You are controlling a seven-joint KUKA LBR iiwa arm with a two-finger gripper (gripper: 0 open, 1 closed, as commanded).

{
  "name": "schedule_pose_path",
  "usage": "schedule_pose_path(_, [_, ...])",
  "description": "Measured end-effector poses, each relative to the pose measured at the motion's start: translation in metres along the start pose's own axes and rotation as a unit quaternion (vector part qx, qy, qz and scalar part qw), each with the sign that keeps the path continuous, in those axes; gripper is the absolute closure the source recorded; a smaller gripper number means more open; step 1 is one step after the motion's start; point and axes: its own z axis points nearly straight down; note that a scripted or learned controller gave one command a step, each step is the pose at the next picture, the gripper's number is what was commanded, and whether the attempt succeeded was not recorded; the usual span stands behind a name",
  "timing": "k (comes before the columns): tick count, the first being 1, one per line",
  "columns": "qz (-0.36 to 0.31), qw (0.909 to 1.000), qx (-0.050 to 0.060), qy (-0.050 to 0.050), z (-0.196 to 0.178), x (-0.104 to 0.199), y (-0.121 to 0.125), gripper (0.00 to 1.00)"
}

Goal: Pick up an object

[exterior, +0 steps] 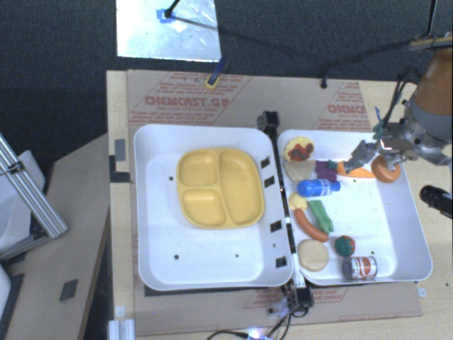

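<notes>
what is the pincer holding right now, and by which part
It cannot be told. The pincer hangs low over the right bin, beside the carrot and the purple toy, but the view does not show anything between its fingers.

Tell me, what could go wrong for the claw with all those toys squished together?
1. The claw hangs over a tight bunch: carrot, purple toy and donut. It might pinch two, or push one away.
2. The blue bottle looks round, so a bump could roll it.
3. The donut sits near the bin wall, leaving little room.
</notes>
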Motion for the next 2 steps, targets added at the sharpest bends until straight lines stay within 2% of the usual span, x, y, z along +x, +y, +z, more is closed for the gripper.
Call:
schedule_pose_path(1, [-0.001, 1.0, -0.006, -0.001, -0.006, 0.0, 0.002, 0.0])
schedule_pose_path(2, [0.0, 1.0, -0.004, -0.001, 0.056, 0.0, 0.007, 0.0])
